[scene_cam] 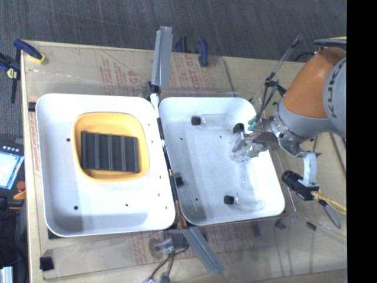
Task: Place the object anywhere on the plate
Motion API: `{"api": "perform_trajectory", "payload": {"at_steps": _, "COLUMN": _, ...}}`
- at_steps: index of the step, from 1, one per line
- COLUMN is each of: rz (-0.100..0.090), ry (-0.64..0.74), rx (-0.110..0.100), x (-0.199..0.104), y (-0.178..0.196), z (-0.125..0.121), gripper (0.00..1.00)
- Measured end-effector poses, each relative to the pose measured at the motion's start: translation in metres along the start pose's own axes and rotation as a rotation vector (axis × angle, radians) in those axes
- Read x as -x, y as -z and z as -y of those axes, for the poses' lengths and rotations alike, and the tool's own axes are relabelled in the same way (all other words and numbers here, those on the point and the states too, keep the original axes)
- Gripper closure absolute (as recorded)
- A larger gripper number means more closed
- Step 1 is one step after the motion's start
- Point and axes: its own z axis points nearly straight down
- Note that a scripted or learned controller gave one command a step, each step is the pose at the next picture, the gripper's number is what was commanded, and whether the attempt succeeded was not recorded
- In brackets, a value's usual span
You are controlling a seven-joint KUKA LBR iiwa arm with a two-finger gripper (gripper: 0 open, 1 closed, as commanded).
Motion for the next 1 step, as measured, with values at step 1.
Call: {"api": "perform_trajectory", "payload": {"at_steps": 1, "rz": 0.001, "ry": 0.206, "rx": 0.005, "x": -0.0554, "y": 0.0015, "z": -0.0254, "gripper": 1.0}}
